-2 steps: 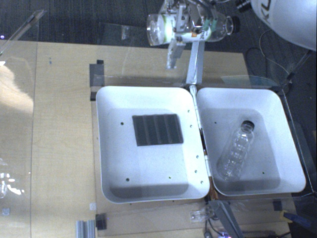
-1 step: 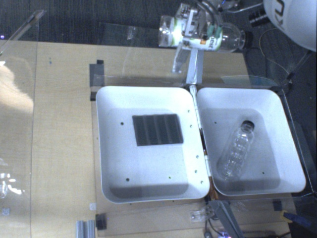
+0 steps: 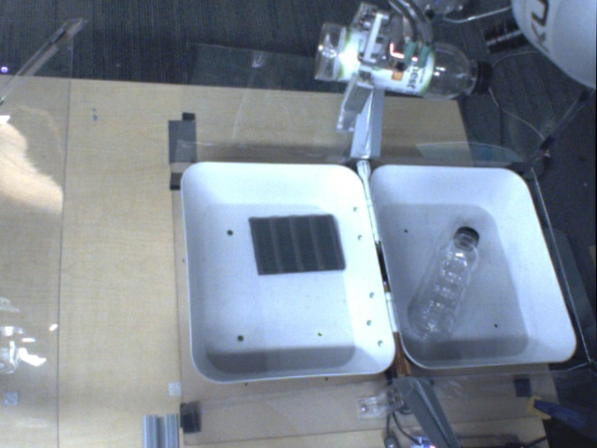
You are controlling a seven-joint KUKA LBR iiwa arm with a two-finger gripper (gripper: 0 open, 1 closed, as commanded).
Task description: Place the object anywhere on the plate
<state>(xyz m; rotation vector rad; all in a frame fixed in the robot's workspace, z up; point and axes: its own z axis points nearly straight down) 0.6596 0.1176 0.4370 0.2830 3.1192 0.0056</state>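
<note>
The jaws (image 3: 387, 49) hold a clear bottle (image 3: 396, 63) with a green-white label, high above the far edge of the worktop (image 3: 112, 250). The dark ribbed plate (image 3: 297, 244) lies in the left bin (image 3: 210, 203). Another clear bottle (image 3: 446, 283) lies in the right bin (image 3: 532, 213).

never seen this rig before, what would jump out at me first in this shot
Most striking is the clear bottle with a label held sideways in the gripper, high above the far edge of the bench where the two bins meet. Next comes the second clear bottle lying slantwise in the right bin. Then the dark ribbed plate, flat in the middle of the left bin.
</note>
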